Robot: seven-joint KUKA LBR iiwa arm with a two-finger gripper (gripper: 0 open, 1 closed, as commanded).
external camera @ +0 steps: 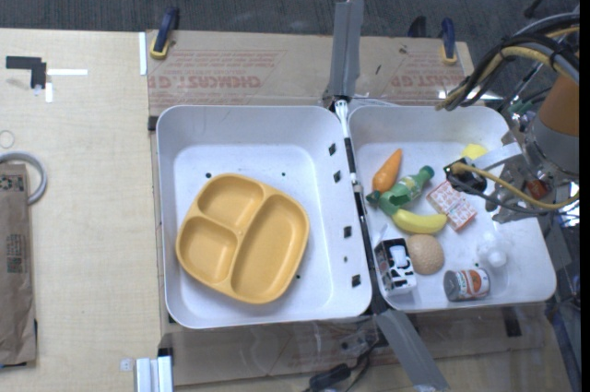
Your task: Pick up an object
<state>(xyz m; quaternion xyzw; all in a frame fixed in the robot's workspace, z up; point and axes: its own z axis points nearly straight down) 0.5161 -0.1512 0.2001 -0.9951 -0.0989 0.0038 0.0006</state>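
Holding a yellow plate [241,238], the left bin [184,130] flanks the food-filled right bin [521,275]; end effector [507,192] opening unreadable.

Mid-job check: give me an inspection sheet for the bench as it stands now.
Surface: left bin and right bin, side by side.
Job's things: carrot, green bottle, banana, red-and-white box, can, all in right bin.
Clutter: yellow divided plate in left bin.
Grippers: tool over right bin's right side.
Cables: yellow and black cables loop at upper right.
Surroundings: blue clamps on cardboard behind bins; brown bag at left edge.
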